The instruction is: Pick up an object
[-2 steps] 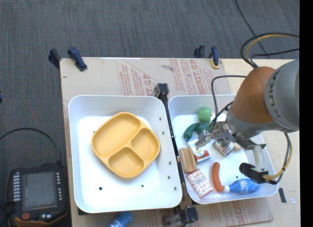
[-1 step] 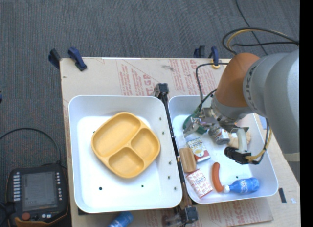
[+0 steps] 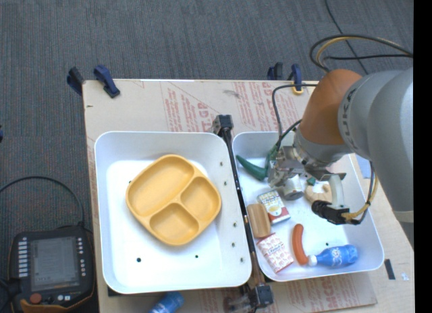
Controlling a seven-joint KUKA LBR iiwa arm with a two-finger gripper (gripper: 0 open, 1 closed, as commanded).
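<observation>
The right bin (image 3: pixel 368 241) holds several small items. A green curved piece (image 3: pixel 251 166) lies at its left wall, with a small yellow and red carton (image 3: pixel 272 205) below it. Further down lie a brown block (image 3: pixel 258 220), a red and white packet (image 3: pixel 275 251), an orange sausage (image 3: pixel 299 244) and a blue bottle (image 3: pixel 335 256). My gripper (image 3: pixel 287 182) hangs low over the middle of this bin, just above the carton and right of the green piece. A cream-coloured item (image 3: pixel 318 191) sits by its right side, partly hidden by the arm.
The left bin (image 3: pixel 115 237) holds a yellow divided plate (image 3: pixel 174 199). A black divider bar (image 3: pixel 237 197) runs between the bins. Another blue bottle (image 3: pixel 165 303) lies off the bench at the front. A teach pendant (image 3: pixel 44 268) sits at the lower left.
</observation>
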